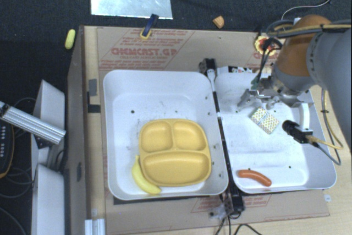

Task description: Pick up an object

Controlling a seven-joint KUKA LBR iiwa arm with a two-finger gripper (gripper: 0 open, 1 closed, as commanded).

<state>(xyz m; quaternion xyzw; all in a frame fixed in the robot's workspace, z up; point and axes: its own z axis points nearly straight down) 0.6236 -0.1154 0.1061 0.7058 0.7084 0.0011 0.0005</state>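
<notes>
The hand [258, 97] hung over the far part of the right bin [275, 158], and whether it was open or closed could not be told; nothing was visibly gripped. The likeliest target, a small checkered pad [265, 120], lay flat on the bin floor just near of the hand, apart from it. Being thin and flat, it would probably offer little edge to catch, so a closing grasp could slide over it or nudge it away. An off-centre descent might simply meet bare floor. The orange sausage [254, 176], at the near side of that bin, could roll if clipped. The yellow divided plate [175, 151] and banana [144, 179] in the left bin [121, 118] sat well apart.
</notes>
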